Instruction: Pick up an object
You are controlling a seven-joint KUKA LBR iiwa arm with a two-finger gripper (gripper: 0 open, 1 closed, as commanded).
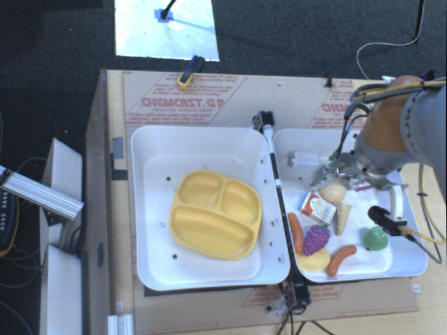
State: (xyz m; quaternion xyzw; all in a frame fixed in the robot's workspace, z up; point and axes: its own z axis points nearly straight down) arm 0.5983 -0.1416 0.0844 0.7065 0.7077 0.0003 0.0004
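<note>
Near edge of right bin [412,267]: yellow banana [312,260], sausage [341,258], purple grapes [316,239], green ball [376,238], crowded together. Farther: small carton [318,207], cone [342,217], pale round piece [333,192]. Gripper [340,175] low just behind pale piece; fingers state not possible to tell. Left bin [150,208] holds yellow tray [216,213]. Risk: items touch, so fingers can push neighbour or close on nothing.

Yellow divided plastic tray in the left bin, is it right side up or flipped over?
Right side up: the yellow divided plastic tray shows three open compartments facing upward, lying flat in the left white bin.
</note>
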